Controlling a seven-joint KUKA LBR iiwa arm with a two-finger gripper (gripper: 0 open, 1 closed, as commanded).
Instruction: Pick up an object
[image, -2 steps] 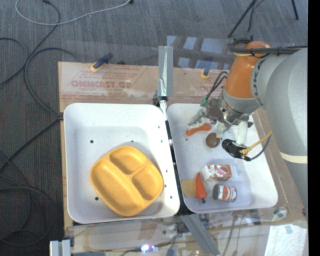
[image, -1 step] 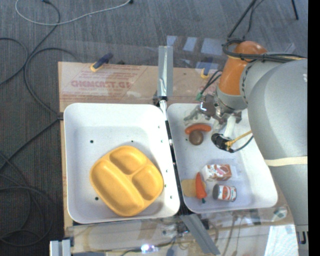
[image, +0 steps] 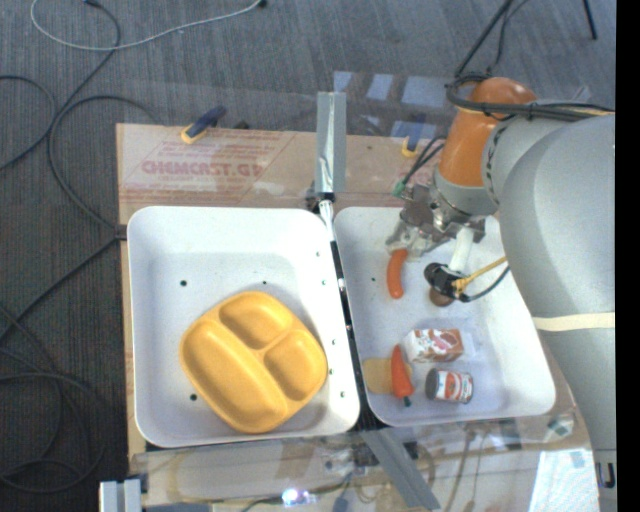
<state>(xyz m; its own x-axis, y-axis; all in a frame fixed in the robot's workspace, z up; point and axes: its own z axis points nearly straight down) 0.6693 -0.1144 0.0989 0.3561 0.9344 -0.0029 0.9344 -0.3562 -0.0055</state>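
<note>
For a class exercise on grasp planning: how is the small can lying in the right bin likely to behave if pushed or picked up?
The small can lies on its side, so its round body would probably roll if nudged. It looks rigid, so a grip should not crush it. Its smooth curved wall may slip unless gripped squarely across it.

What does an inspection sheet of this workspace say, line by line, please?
Surface: two shallow white plastic bins, left bin and right bin, side by side on a bench.
Job's things: in the right bin, an orange sausage-shaped toy, a small orange carrot-shaped toy, a white and red packet, a small red-labelled can lying on its side.
Clutter: a yellow three-compartment plastic tray in the left bin.
Grippers: the gripper is over the right bin's far end, beside the sausage toy; jaws unclear.
Cables: black cables on the floor at left.
Surroundings: grey carpet.
</note>
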